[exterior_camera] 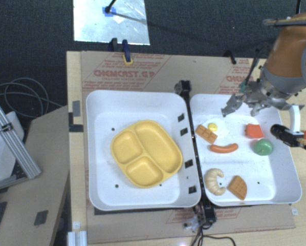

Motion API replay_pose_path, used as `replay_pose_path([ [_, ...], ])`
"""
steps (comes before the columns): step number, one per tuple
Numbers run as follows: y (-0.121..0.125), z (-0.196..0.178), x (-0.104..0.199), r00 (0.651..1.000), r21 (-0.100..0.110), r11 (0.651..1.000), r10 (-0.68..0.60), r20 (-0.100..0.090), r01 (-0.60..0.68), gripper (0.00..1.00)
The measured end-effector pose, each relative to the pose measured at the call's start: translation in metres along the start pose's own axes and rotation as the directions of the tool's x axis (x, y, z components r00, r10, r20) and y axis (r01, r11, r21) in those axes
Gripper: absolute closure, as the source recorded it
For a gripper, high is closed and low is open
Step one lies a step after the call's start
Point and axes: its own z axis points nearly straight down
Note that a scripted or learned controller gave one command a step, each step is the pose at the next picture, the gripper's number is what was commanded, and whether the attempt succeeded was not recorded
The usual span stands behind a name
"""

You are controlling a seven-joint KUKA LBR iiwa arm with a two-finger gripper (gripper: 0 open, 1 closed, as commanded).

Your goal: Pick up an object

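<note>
The right bin (281, 188) holds several toy foods: a fried egg (213, 127), a waffle piece (206, 134), a sausage (224, 148), an orange-red block (254, 131), a green ball (263, 147), a croissant (215, 181) and a brown toast wedge (238, 187). My gripper (242, 109) hangs over the far part of this bin, above and to the right of the egg. Its two fingers are spread apart, so it is open with nothing between them. It touches none of the foods.
The left bin (99, 137) carries a yellow divided plate (145, 159). Black clips (184, 132) line the wall shared by the two bins. A black fitting (283, 134) juts over the right bin's right edge. A silver sheet (111, 14) lies beyond the bench.
</note>
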Motion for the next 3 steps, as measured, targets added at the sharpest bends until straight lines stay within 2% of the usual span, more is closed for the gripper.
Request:
replay_pose_path([
  [1,-0.015,0.135,-0.035,1.000,0.012,1.000,0.005,-0.001,-0.005,0.00],
  [2,0.060,0.128,-0.094,1.000,-0.003,1.000,-0.002,-0.005,0.002,0.00],
  [3,-0.013,0.131,-0.071,1.000,0.005,1.000,0.003,-0.002,-0.003,0.00],
])
